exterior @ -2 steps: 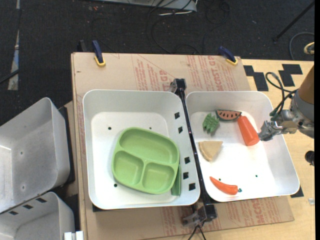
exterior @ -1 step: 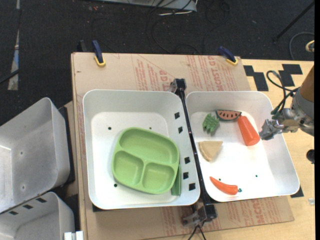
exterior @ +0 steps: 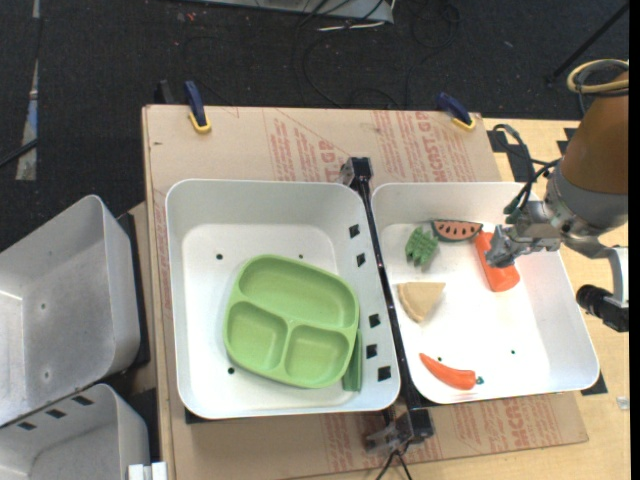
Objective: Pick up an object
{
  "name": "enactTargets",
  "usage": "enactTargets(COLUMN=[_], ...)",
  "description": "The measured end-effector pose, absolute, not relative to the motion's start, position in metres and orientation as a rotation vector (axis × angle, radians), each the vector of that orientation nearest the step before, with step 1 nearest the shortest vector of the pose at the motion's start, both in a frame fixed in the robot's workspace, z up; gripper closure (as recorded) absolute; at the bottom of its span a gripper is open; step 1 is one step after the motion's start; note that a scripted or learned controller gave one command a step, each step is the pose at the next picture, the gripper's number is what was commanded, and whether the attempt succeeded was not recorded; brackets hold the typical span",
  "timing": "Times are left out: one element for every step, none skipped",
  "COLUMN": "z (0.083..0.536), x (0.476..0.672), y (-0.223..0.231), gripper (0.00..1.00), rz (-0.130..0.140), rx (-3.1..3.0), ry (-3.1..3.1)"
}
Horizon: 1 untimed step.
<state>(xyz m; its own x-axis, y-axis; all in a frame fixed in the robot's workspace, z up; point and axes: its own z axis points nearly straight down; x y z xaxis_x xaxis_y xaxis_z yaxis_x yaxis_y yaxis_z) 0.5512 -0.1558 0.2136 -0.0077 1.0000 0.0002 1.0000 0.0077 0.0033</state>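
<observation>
The right bin (exterior: 556, 340) holds several toy foods. An orange-red piece (exterior: 503, 277) lies near its right wall, and my gripper (exterior: 503, 246) sits directly over that piece's upper end, touching or nearly touching it. To the left are a watermelon slice (exterior: 456, 231), a green leafy piece (exterior: 422, 247) and a beige wedge (exterior: 421, 299). An orange chili with a green stem (exterior: 448, 370) lies near the front wall. The arm's orange band (exterior: 604, 138) rises at the right edge.
The left bin (exterior: 196, 230) holds a green divided plate (exterior: 290, 320). A black divider (exterior: 378, 278) runs between the bins. Grey tubs (exterior: 55, 303) stand off the bench to the left. Yellow-and-blue clamps (exterior: 197, 108) (exterior: 457, 111) grip the board's far edge.
</observation>
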Motion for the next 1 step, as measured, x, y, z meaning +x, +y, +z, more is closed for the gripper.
enactTargets(z=[0.2216], x=[0.5767], y=[-0.1046], gripper=[1.0], rz=[0.006], rx=[2.211], ry=[2.229])
